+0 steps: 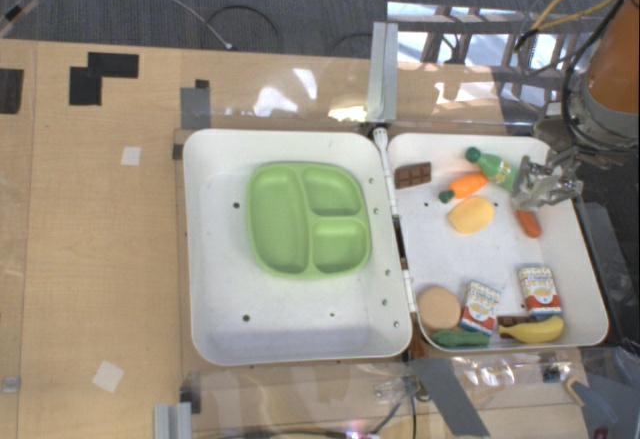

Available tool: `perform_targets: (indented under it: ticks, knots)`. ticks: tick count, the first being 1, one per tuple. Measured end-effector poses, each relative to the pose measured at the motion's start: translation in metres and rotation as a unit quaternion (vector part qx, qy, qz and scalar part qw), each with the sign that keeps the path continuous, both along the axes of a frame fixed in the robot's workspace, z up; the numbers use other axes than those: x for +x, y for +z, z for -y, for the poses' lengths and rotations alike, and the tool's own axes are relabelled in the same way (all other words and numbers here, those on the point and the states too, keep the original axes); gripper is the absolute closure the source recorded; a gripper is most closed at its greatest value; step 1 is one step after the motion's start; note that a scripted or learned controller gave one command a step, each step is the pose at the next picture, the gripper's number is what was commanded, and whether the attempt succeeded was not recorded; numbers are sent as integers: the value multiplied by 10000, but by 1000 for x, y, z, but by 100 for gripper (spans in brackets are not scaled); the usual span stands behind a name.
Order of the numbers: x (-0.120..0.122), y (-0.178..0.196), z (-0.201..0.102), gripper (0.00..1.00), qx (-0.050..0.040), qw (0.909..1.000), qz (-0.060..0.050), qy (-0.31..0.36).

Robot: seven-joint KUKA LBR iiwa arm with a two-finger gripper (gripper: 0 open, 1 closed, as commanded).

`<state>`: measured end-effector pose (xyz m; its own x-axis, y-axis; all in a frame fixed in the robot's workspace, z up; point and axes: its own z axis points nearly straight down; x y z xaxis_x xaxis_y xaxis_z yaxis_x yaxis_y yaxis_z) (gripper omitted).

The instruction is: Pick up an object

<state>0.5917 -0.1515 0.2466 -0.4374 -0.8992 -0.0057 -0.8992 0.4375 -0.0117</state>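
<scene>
My gripper [540, 189] hangs over the upper right part of the right bin [590, 272], reaching in from the right. Beside it to the left lie a green bottle [490, 165], a small carrot [466, 186] and a yellow lemon [471, 215]. An orange-red piece [528, 222] lies just below the gripper. Along the bin's front edge sit a tan round cookie [438, 306], two small juice cartons [481, 304] [538, 289], a banana [533, 330] and a dark green item [460, 337]. A brown chocolate bar [412, 174] rests at the bin's upper left.
The left bin [215, 327] holds a green divided plate [306, 218]. A raised divider [392, 227] separates the two bins. A metal frame and cables [520, 47] stand behind the right bin, close to the arm.
</scene>
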Motion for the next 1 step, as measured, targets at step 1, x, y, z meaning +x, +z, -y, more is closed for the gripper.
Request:
perform_targets:
  ticks: [1]
  knots:
    - [16, -68, 42, 100, 11, 9829, -63, 1842]
